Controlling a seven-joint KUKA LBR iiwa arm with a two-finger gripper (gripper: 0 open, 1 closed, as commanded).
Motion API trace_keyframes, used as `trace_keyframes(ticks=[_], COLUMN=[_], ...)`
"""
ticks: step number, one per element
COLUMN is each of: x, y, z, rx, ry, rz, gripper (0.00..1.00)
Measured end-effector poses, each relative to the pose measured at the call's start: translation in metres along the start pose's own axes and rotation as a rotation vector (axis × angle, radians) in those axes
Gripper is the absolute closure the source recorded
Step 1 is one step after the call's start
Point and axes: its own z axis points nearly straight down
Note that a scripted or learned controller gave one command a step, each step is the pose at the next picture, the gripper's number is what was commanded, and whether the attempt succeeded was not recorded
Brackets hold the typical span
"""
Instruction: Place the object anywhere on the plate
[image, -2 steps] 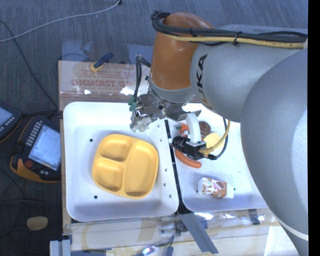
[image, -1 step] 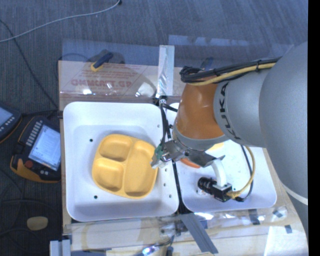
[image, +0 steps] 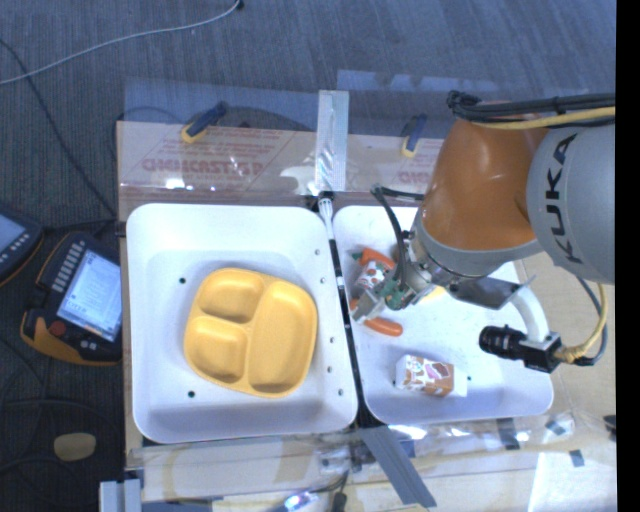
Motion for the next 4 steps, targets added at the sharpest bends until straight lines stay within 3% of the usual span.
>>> trace_keyframes(ticks=[1, 2, 3, 4], x=[0.048, 0.048, -0.009, -0.010], y=[0.019, 0.019, -0.010, -0.010], z=[0.084, 0.084, -0.007, -0.016], rx=[0.002, 0.002, -0.001, 0.001], ry=[0.004, 0.004, -0.001, -0.002], rz=[-0.088, -0.088, 0.015, 0.015], gripper=[1.00, 0.00, 0.00, 1.00])
